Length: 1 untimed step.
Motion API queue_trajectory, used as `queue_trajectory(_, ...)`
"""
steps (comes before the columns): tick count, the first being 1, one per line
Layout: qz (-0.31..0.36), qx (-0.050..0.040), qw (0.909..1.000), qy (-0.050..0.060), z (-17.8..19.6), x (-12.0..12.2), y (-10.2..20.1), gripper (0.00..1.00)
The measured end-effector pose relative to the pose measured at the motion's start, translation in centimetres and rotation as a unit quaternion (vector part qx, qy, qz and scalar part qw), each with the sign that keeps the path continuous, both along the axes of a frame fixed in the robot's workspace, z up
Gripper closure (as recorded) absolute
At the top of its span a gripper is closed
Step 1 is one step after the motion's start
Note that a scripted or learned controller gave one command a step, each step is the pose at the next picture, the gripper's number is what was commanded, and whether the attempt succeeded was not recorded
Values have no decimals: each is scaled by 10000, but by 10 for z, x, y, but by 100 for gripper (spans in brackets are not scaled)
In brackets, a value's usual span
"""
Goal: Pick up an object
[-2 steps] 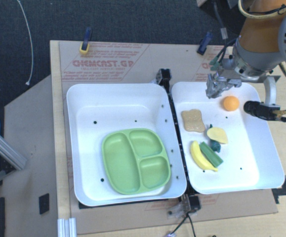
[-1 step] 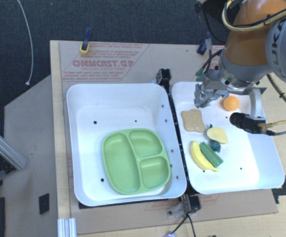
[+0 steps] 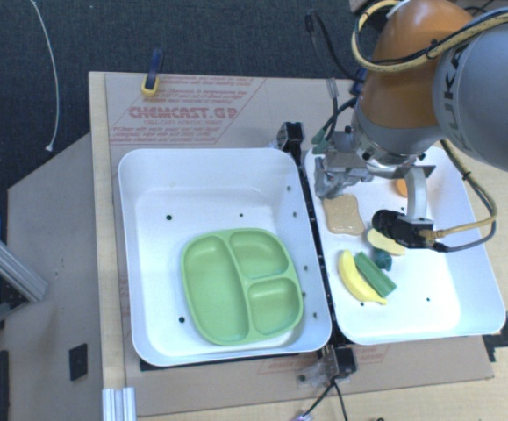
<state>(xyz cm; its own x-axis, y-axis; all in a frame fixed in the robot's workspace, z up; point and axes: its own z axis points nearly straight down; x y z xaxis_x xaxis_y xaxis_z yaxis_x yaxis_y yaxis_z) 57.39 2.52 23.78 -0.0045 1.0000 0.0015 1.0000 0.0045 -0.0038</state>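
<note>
While the gripper (image 3: 346, 175) hangs low in the right bin (image 3: 464, 314), its grasp impossible to judge, nothing appears lifted: tan slab (image 3: 344, 215), banana (image 3: 356, 278) and green block (image 3: 375, 274) lie there, leaving the pick undone.

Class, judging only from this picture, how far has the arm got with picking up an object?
Done: the gripper hangs over the right white bin. In hand: nothing seen between its fingers. Left: grasp and lift one item, such as the tan bread-like slice, yellow toy banana or dark green block, all lying in that bin.
</note>
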Motion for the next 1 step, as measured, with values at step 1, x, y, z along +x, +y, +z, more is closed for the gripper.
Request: queue_trajectory(1,-1,1,10000,7,-16,-23,46,100)
